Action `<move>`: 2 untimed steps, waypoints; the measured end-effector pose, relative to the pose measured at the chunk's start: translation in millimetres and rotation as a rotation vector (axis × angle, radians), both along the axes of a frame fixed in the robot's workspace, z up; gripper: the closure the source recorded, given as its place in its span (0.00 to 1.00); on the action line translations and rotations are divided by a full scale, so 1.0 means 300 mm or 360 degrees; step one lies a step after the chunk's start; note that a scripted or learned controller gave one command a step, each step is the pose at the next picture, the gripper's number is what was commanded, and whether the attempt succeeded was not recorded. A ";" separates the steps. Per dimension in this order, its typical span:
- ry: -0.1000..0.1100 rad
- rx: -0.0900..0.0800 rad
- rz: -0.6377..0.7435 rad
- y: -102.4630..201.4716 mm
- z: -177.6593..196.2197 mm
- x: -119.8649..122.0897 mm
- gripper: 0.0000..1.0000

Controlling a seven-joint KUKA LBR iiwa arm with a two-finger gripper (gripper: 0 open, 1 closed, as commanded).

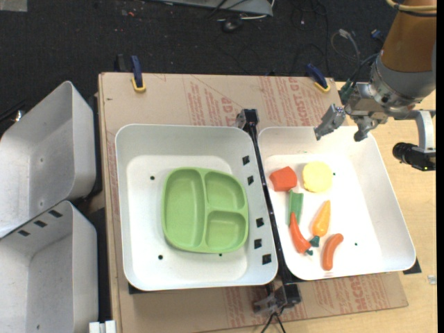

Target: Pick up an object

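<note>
The right white bin (378,186) holds several toy foods: a red-orange block (283,179), a pale yellow round piece (318,177), a red chilli with a green stem (297,226), an orange carrot-like piece (320,218) and a red sausage (331,250). My gripper (345,125) hangs above the bin's far edge, up and to the right of the yellow piece. Its two fingers stand apart, open, with nothing between them.
The left white bin (139,151) holds a green divided tray (205,209). A black divider (260,186) runs between the bins. Two more white bins (41,151) sit off the bench at the left. Yellow clamps (138,82) grip the board's far edge.
</note>
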State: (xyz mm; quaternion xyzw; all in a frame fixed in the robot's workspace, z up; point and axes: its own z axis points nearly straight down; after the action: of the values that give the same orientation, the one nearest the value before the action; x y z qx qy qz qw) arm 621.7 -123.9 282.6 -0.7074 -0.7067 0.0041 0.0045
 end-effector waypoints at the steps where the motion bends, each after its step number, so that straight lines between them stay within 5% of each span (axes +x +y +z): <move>1: -0.0019 -0.0002 0.0003 0.000 0.024 0.006 0.00; 2: -0.0015 -0.0001 0.0004 0.017 -0.123 0.015 0.00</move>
State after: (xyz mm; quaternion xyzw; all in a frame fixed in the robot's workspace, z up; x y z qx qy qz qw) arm 626.1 -118.6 245.8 -0.7067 -0.7075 0.0011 0.0010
